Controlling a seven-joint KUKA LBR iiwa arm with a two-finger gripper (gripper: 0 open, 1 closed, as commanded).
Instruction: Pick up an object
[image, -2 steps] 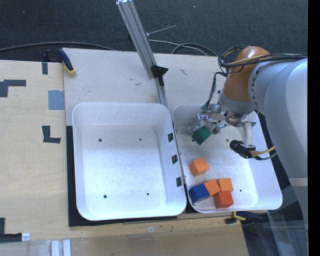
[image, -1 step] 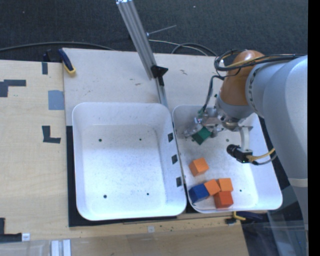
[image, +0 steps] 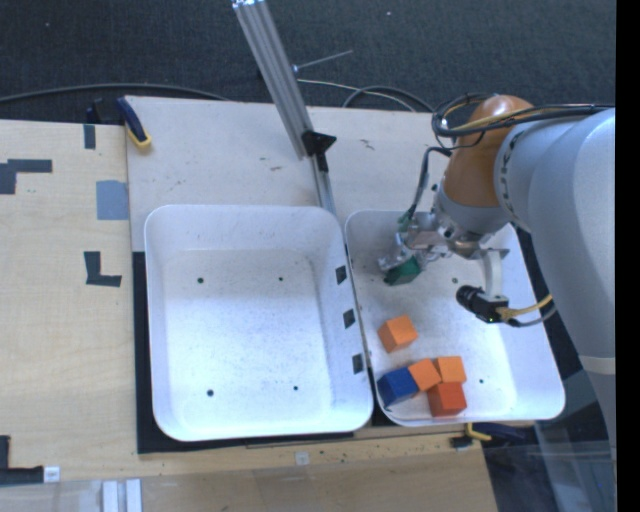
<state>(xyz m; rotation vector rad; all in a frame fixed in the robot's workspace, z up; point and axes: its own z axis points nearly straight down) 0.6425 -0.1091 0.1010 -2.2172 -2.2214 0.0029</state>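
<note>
1. The grey arm (image: 560, 190) reaches in from the right, its orange band (image: 480, 150) sitting just above the wrist, and it hangs over the far part of the right bin (image: 520, 395).
2. The gripper (image: 402, 262) is low in that bin, close to the wall it shares with the left bin (image: 250, 320). A small green object (image: 404, 270) shows right at its tip.
3. I cannot tell whether the fingers are wide, narrow or closed on that green object; the wrist blocks them from where I stand.
4. Nearer in the same bin lies an orange block (image: 398, 332) by itself, apart from the gripper.
5. At the near end of the right bin sits a tight cluster: a blue block (image: 397, 385), two small orange blocks (image: 424, 374) (image: 452, 368) and a darker red-orange block (image: 447, 399), touching or nearly so.
6. A metal pole (image: 285, 80) slants across the surface (image: 220, 150) beyond the bins.
</note>
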